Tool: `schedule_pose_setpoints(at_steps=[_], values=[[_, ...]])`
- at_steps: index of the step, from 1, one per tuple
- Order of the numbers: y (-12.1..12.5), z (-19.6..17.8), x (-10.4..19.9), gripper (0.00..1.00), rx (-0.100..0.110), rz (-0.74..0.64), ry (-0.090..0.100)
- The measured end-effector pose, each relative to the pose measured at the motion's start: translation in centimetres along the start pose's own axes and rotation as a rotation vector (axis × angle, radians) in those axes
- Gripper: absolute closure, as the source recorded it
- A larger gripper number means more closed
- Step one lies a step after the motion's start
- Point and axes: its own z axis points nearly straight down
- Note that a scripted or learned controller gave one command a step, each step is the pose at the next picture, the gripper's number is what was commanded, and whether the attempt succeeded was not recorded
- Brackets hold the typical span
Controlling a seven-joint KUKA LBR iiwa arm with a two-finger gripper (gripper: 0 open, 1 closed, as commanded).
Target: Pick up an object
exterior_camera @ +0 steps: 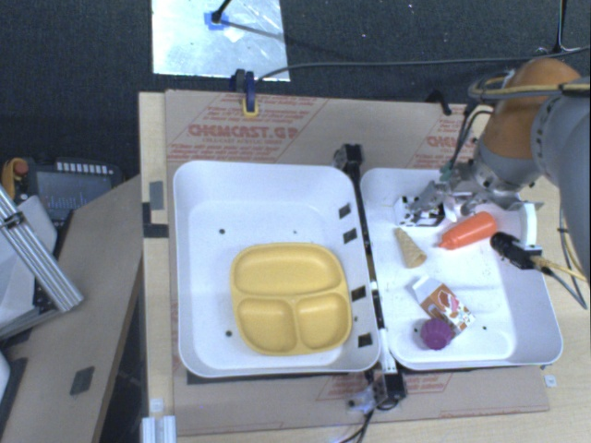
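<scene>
Right now, orange carrot (pixel 468 230) in rt bin (pixel 545 326) upper part, end effector (pixel 427 207) just left of it near bin's back wall, open/shut can't tell, cone (pixel 409 245) nearby, snack box (pixel 446 306) & purple ball (pixel 436 334) toward front, yellow divided tray (pixel 290 296) in left bin (pixel 199 275).

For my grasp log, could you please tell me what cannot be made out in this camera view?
- Gripper: small and dark over the right bin; finger state unreadable.
- Arm: cut off by the right edge.
- Snack packet: print too small to read.
- Purple object: too blurred to identify.
</scene>
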Motion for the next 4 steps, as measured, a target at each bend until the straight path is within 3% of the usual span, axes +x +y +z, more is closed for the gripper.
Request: schedule_pose_setpoints(at_steps=[1,2,4], values=[[0.4,-1.6,-0.2,1.00,-0.012,-0.002,-0.008],[0.9,-7.7,-1.1,1.00,0.008,0.000,-0.001],[1.3,-19.0,-0.1,1.00,0.009,-0.002,0.000]])
